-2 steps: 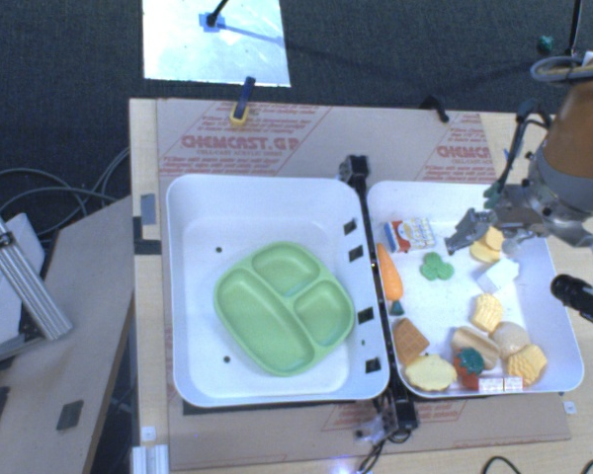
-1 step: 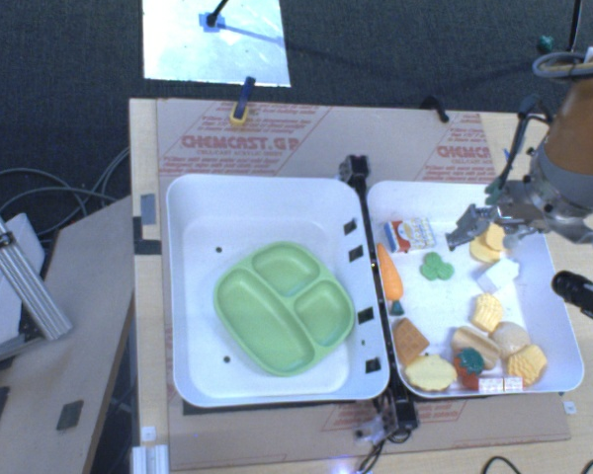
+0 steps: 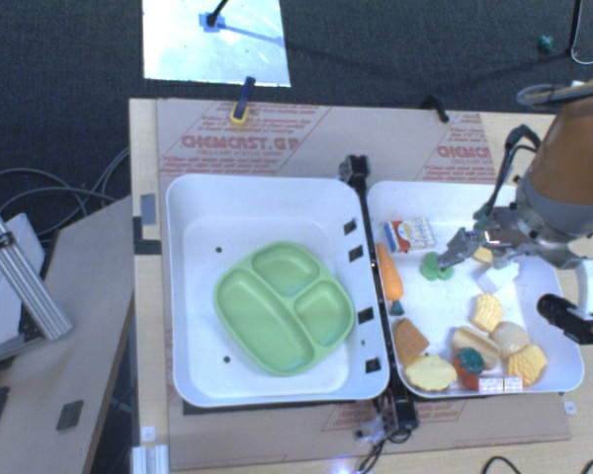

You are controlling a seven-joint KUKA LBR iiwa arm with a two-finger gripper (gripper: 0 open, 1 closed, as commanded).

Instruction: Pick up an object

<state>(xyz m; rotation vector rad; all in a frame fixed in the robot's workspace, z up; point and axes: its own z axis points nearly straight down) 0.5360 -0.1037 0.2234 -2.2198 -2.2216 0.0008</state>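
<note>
The right bin holds several toy foods. A small green piece lies near its middle, with a white carton bearing a red and blue label behind it. An orange carrot lies along the bin's left wall. My gripper hangs low over the bin, just right of the green piece and close to it. A small yellow piece sits under the gripper. Nothing shows as held.
The left bin holds a green divided plate. At the right bin's front lie a brown cracker, a yellow round piece, a red-and-green piece, corn pieces and a pale egg. The arm's body covers the bin's far right.
</note>
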